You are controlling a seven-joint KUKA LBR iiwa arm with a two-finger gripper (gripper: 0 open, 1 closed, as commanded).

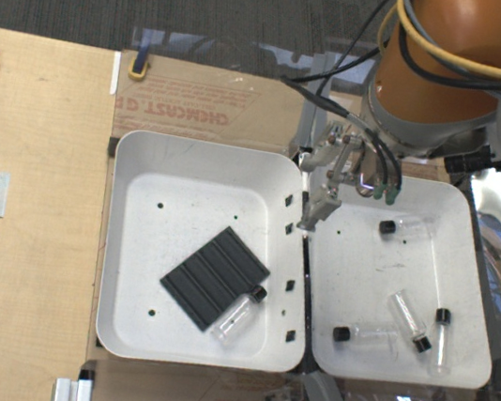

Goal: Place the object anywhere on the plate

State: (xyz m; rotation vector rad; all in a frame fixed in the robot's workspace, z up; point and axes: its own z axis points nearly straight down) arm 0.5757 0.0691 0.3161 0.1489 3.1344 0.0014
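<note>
Vials (407, 316) with black caps lie scattered in your right bin (450, 371), three clustered near its front and one (402, 230) farther back. In your left bin (123, 221), another vial (237, 312) touches the lower right edge of the dark ribbed plate (214, 276). Farther back, the end effector (317, 211) hangs over the seam between the bins; you cannot tell its opening, and nothing shows between its fingers

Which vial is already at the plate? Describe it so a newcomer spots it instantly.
Look in the left white bin, at the ribbed black plate. The clear vial with a black cap lies against the plate's lower right edge, alone there; every other vial is in the right bin.
</note>
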